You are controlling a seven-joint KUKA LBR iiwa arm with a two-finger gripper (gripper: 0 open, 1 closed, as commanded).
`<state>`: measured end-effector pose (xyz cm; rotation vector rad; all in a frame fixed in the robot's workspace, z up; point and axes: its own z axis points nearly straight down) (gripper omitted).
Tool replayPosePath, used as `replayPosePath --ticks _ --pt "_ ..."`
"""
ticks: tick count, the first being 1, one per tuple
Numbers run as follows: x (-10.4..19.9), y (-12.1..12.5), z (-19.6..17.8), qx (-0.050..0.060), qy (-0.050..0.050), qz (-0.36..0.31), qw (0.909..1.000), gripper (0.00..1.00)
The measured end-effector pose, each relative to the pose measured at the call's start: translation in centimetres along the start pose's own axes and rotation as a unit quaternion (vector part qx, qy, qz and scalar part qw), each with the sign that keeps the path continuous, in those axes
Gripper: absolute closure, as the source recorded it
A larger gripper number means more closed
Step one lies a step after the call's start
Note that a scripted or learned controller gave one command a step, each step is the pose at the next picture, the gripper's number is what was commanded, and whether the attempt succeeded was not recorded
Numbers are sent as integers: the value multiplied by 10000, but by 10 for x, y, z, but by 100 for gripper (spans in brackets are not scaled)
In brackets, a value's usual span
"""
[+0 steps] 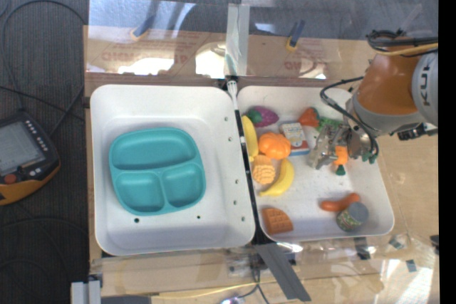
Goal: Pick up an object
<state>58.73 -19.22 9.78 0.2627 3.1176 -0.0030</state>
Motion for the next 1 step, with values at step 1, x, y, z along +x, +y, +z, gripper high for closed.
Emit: replayPosePath --ticks 1 --pt "-54 66 -84 -10 58 -432 9990 100"
